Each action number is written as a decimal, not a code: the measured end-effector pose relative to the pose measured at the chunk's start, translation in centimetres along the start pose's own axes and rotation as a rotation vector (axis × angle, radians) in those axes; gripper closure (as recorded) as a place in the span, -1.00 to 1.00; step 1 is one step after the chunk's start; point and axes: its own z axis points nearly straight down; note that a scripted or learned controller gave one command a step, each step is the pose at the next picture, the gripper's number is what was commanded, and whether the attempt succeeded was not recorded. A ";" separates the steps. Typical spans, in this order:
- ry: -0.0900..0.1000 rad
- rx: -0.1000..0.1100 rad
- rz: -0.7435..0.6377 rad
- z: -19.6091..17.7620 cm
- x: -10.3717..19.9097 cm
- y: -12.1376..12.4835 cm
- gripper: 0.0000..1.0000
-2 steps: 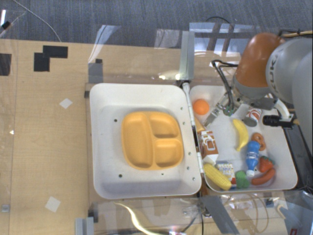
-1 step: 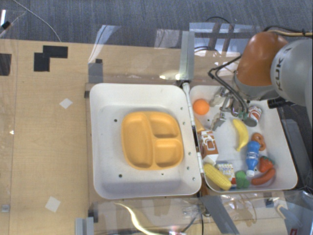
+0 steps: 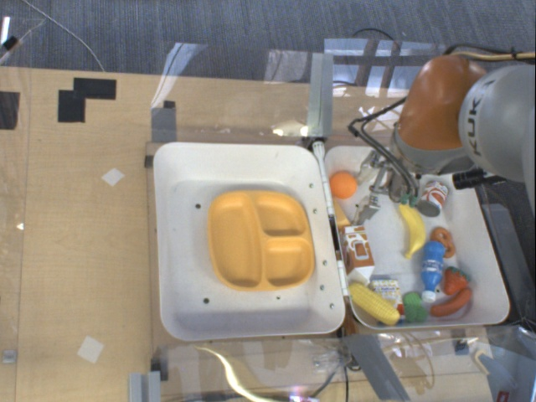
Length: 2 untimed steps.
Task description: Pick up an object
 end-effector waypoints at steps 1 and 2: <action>-0.008 -0.002 0.156 -9.4 0.4 3.3 -1.00; -0.010 -0.003 0.153 -10.2 0.3 3.4 1.00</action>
